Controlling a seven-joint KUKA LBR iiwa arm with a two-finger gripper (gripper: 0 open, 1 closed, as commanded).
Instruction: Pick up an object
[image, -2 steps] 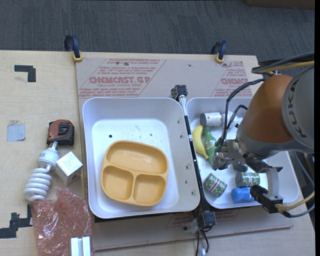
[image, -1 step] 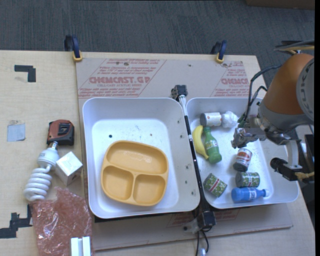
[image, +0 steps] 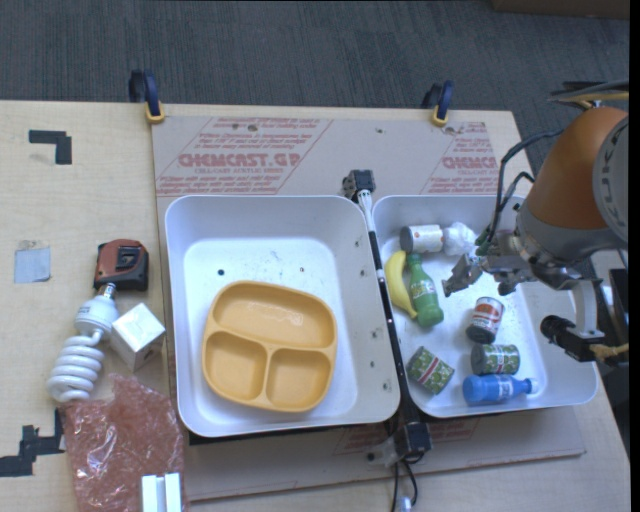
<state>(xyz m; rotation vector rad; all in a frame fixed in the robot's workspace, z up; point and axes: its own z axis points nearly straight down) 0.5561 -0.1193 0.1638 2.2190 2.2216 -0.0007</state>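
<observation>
1. Nearest the camera, a blue bottle (image: 497, 388) lies at the right bin's (image: 570, 395) front edge, below the gripper (image: 478, 272).
2. The gripper hangs over the right bin; whether it is apart or together cannot be told.
3. Just beside it to the left lie a green bottle (image: 423, 294) and a banana (image: 398, 284), touching.
4. A red can (image: 485, 319) sits just below it, with two green cans (image: 496, 358) (image: 430, 369) farther down.
5. A white bottle (image: 424, 238) lies up and left.
6. Well to the left, the other bin (image: 195, 300) holds a yellow divided plate (image: 268, 345).

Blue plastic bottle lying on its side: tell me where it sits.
The blue plastic bottle lies in the right white bin, near its front edge, just below the dark green can and right of the green patterned can.
</observation>
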